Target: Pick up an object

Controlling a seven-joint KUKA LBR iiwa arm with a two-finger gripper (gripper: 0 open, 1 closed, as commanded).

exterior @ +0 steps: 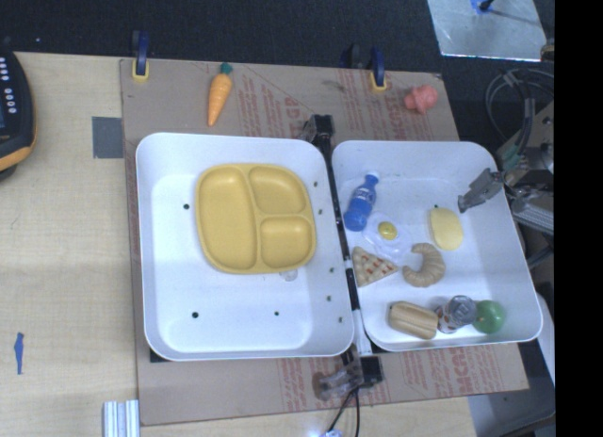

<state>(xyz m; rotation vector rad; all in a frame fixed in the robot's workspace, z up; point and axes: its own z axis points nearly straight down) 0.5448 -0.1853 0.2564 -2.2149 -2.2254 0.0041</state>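
Gripper (479,190) at the right bin's (509,266) 3 o'clock rim, nothing seen in it; whether it is open or closed cannot be told.

Camera view: the gripper's dark tip hangs over the right bin's upper right part, apart from every object. At its 7 o'clock lies a pale yellow oval piece (447,229); further toward 9 o'clock a blue bottle (360,202) lies tilted by the bin's left wall. Toward 6 o'clock of the bottle sit a small yellow ball (387,231), a pizza slice (371,267) and a croissant (425,265). Along the bin's 6 o'clock edge lie a wooden cylinder (413,319), a metal-topped item (459,311) and a green ball (489,315). The left bin (170,313) holds a yellow divided plate (254,217). A carrot (219,94) lies on the board at the left bin's 12 o'clock.
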